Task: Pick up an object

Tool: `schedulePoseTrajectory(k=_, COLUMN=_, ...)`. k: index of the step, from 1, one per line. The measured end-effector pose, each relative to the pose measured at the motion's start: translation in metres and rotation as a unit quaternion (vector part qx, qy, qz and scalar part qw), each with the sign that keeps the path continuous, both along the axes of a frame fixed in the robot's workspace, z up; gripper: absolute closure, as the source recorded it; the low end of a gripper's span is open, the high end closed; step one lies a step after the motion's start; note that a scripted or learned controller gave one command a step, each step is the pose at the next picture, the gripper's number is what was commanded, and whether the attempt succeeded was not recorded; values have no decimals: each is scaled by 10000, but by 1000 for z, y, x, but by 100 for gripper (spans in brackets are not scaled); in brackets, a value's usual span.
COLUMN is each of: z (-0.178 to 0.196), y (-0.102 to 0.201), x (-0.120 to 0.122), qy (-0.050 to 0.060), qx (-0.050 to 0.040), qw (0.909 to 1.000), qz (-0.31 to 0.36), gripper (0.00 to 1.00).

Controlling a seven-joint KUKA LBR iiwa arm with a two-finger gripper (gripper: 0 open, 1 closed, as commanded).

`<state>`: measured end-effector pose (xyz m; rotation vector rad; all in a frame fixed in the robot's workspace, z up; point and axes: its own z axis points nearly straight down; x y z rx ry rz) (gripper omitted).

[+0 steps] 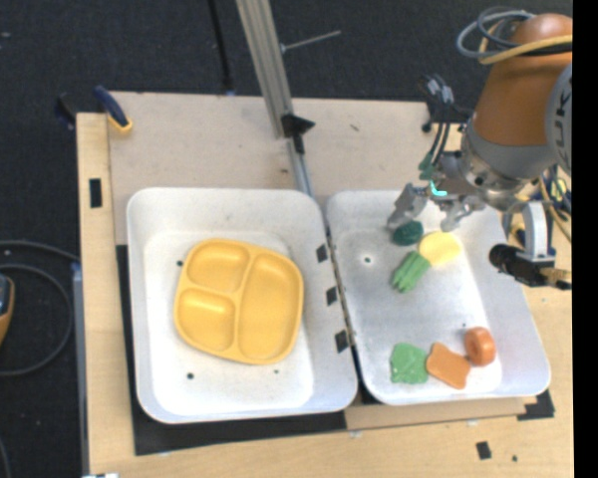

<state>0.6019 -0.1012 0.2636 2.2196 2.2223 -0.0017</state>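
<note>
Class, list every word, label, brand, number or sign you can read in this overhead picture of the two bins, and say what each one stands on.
None: no readable text appears anywhere.
The yellow divided plate in the left bin is plain.
The small objects in the right bin carry no lettering.
The arm's orange band shows no legible marking.

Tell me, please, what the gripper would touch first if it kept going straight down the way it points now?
Most likely the small dark green object just below the gripper in the right bin, with the yellow piece close beside it. Depth is hard to judge from this slanted view.
</note>
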Motion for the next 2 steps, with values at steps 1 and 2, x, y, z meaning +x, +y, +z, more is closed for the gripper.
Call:
schedulePoseTrajectory(k=1, z=1, y=0, x=0, qy=-8, qx=-1, qw=10000, qz=1, gripper=0)
schedulePoseTrajectory(k=2, z=-63, y=1, x=-1, qy=19, qx=2, qw=10000, qz=-5, gripper=0)
